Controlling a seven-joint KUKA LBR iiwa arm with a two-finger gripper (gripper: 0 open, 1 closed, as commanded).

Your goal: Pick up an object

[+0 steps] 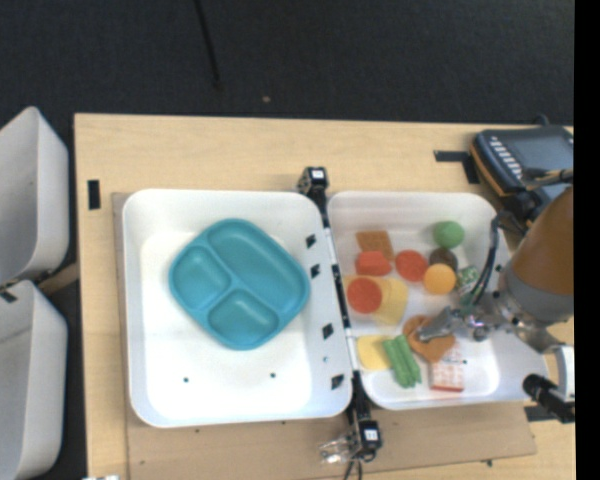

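Fingers [432, 326] reach in from the right over the right bin [480, 206], low above a brown, biscuit-like piece [427, 340] near the bin's front, but you cannot tell from this slanted view how far apart they stand or whether anything sits between them, so treat the grasp as unproven. That brown piece looks to be the likeliest target: it lies just beside a green pod-shaped piece [403, 360] and a yellow block [373, 353], with a pink-and-white packet [447, 374] close in front. All of these look like small toy foods, probably light, stiff and smooth, so expect them to slide or pop out under a pinch that lands off centre. Take a flat piece across its narrow width, with the fingers coming straight down, and mind the crowding, since a neighbour could be nudged or caught too. The round ones further back, an orange ball [439, 279] and a green ball [447, 233], would likely roll away. In the left bin [140, 368] a blue divided plate [239, 282] lies well apart from all this.
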